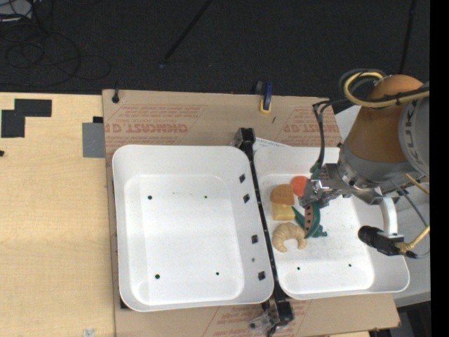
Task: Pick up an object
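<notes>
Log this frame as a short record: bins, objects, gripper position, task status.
left bin: white, shallow
right bin: white, holds the objects at its left part
objects: croissant; yellow block; orange-red ball; dark green toy
layout: block above croissant, ball at block's upper right, green toy right of croissant
gripper: over the right bin, just above the green toy
arm: reaches in from the right
task status: no object seen lifted

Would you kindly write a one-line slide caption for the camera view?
KUKA arm's gripper low over the right bin, above a green toy beside a croissant, yellow block and orange ball.
</notes>
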Action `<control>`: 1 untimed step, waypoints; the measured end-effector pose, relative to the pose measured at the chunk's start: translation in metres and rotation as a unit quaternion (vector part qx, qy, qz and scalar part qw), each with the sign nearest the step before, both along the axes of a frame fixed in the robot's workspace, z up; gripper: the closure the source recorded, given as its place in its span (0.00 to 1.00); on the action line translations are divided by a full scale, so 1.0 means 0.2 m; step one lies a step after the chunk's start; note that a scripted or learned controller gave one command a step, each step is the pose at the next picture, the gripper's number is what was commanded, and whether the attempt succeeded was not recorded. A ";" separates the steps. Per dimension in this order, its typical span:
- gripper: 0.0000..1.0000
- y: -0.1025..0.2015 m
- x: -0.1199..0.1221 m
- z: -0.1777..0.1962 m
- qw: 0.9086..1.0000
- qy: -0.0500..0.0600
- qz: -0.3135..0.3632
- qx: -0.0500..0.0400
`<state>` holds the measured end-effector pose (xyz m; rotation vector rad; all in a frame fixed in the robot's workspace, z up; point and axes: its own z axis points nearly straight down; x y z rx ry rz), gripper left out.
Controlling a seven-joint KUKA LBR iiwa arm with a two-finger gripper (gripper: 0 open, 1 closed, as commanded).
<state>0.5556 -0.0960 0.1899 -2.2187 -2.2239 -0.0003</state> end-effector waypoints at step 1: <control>1.00 0.19 -0.31 0.13 1.000 0.003 0.000 0.001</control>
